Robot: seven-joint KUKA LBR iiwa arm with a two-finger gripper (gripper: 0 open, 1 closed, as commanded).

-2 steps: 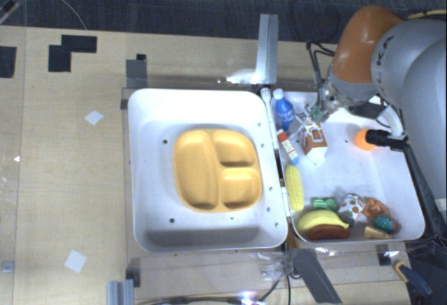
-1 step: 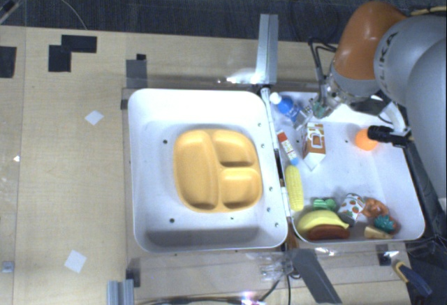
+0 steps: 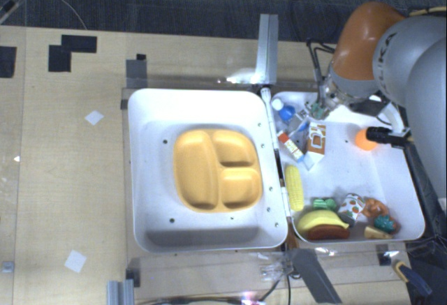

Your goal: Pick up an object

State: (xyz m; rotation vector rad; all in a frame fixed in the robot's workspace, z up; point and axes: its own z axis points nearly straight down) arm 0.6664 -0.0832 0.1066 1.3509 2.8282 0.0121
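Observation:
My gripper (image 3: 319, 108) hangs over the back of the right bin (image 3: 401, 185), under the grey arm with its orange band (image 3: 364, 38). Just below it lie a small brown and white carton (image 3: 316, 139) and a blue and white bottle (image 3: 284, 112). A red-capped tube (image 3: 289, 146) lies by the bin's left wall, with a yellow corn cob (image 3: 295, 186) in front of it. An orange ball (image 3: 366, 139) rests to the right of the gripper. At the front of the bin sit a banana (image 3: 318, 219), a green piece (image 3: 323, 204) and several small toys (image 3: 369, 213).
The left bin (image 3: 150, 157) holds a yellow compartment tray (image 3: 215, 169). A metal post (image 3: 267, 49) stands behind the wall between the two bins. The arm's bulk covers the right bin's back right corner. Black cable (image 3: 386, 135) runs beside the orange ball.

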